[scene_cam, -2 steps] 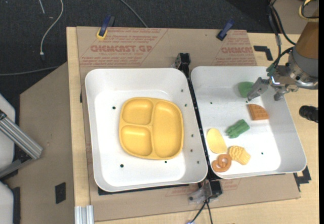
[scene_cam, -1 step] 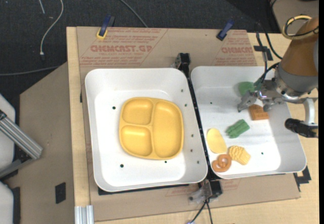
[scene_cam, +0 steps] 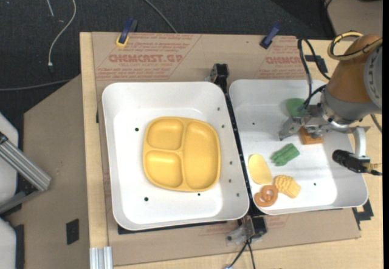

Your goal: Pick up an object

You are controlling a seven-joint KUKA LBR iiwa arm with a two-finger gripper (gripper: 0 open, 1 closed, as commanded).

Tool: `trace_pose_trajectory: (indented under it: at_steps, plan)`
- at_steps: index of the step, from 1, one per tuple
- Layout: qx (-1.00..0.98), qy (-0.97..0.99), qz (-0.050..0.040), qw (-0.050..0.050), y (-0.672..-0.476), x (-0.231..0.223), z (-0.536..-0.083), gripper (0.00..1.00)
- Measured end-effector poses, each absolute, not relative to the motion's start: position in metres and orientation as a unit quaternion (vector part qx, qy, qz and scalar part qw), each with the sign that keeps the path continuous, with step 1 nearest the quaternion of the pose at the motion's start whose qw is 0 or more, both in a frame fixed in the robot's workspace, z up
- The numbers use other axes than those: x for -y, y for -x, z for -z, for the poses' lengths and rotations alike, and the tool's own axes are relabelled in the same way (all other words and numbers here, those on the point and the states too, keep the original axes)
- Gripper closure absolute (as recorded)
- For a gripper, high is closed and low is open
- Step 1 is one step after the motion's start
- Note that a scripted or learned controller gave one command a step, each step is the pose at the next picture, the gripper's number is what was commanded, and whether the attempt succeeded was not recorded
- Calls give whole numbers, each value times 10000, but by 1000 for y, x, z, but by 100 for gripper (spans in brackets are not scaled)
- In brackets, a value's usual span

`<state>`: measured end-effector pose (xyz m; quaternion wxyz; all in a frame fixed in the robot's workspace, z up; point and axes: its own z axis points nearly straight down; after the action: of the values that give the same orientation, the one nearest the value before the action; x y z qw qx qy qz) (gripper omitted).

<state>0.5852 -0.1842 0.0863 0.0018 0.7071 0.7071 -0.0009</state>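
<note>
Brown cardboard underlies two white bins. Right bin (scene_cam: 243, 99): green block (scene_cam: 285, 154) lies mid-bin, long axis slanting up toward the right, just below the gripper (scene_cam: 302, 129); whether its claw is apart, I cannot tell.

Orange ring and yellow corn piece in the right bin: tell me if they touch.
Touching. The camera view shows the orange ring pressed against the yellow corn piece, with no white bin floor between them.
</note>
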Motion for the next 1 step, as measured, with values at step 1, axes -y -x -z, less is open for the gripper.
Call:
trace_pose_trajectory:
  at_steps: [1]
  plan:
    - [-7072, -7070, -20, 69, -588, 185, -101, 100]
